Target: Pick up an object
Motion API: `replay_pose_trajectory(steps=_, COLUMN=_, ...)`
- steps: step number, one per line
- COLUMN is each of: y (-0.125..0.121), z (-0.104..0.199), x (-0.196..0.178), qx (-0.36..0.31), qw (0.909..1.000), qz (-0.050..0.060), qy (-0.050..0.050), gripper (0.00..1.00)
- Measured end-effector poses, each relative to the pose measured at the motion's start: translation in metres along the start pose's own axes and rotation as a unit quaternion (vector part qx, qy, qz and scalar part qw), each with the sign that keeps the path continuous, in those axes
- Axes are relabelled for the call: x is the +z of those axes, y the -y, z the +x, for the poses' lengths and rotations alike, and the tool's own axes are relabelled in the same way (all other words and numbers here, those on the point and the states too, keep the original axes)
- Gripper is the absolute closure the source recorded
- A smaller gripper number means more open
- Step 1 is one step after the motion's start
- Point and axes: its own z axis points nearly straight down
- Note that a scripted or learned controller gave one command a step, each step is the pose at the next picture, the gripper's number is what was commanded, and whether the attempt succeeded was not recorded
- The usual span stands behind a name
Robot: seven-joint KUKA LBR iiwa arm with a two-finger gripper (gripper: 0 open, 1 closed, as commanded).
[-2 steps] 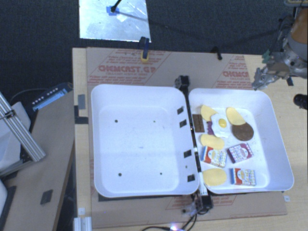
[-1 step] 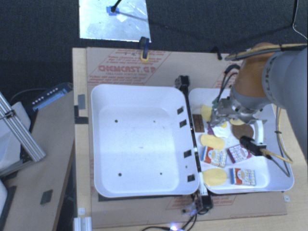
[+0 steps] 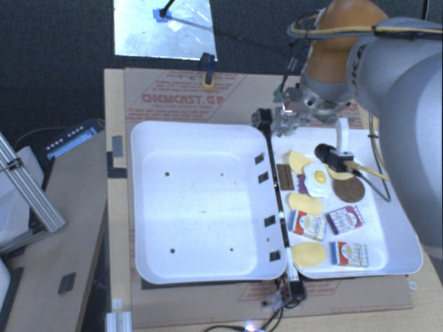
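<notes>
The grey arm's gripper [image 3: 284,122] hangs over the upper left corner of the right-hand shallow white bin [image 3: 389,235], its grip impossible to judge; a white-and-yellow fried-egg toy [image 3: 318,178] lies nearby, apart.

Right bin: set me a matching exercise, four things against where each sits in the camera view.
Things:
1. fried egg
2. chocolate bar
3. brown cookie
4. gripper

Places:
A. over the far left corner of the right bin
B. beside the wall shared with the left bin
C. furthest right of the four
D. between the chocolate bar and the brown cookie

Pairs: 1-D, 2-B, 3-C, 4-A.
</notes>
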Motion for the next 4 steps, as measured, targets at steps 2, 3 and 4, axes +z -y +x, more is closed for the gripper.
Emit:
replay_pose_trajectory(steps=2, y=-0.002, z=0.140, x=-0.183, qx=0.001, qw=1.0000, qz=-0.003, qy=-0.001, gripper=1.00)
replay_pose_trajectory(steps=3, y=-0.002, z=0.213, x=-0.228, qx=0.001, qw=1.0000, qz=0.003, qy=-0.001, gripper=1.00)
replay_pose_trajectory(steps=4, y=-0.003, z=0.240, x=-0.269, qx=0.004, qw=1.0000, qz=0.004, qy=0.000, gripper=1.00)
